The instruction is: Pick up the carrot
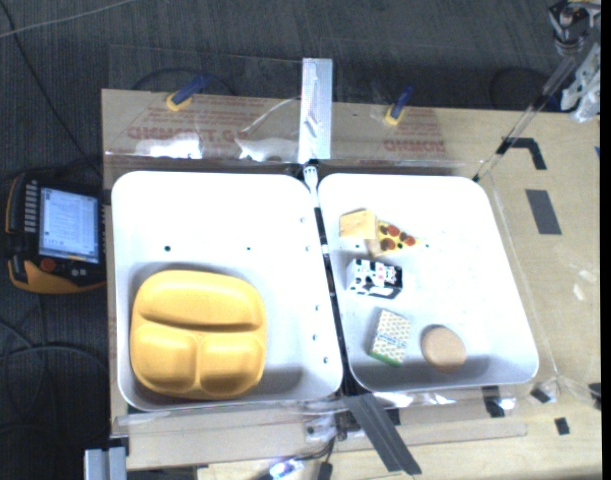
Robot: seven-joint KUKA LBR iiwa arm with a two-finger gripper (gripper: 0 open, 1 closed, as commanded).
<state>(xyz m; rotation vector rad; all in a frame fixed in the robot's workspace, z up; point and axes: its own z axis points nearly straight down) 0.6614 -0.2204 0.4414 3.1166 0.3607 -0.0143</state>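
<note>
**Carrot hard to single out in crowded right bin**

Bench, seen from above: two shallow white bins sit side by side on my pale wooden bench (555, 268), their inner rims touching. The left white bin (215, 203) holds one large glossy yellow loaf-shaped moulded piece (197, 330), lying at its near left corner. The right white bin (480, 268) holds a loose cluster of small things towards its left half. A pale yellow wedge-shaped block (357, 225) touches a small orange piece with red spots (395, 237); this is the nearest thing to a carrot that I can make out, and I cannot tell for certain that it is one. Just below them lies a small black-and-white object (373, 278), too blurred to name. Nearer the front rim sit a little green-and-white checked box (390, 336) and, just beside it, a round tan disc (443, 346). Whether my gripper is open or closed I cannot tell. An orange-and-black handheld pendant with a lit screen (57, 233) lies on the dark floor, left of the bench.
</note>
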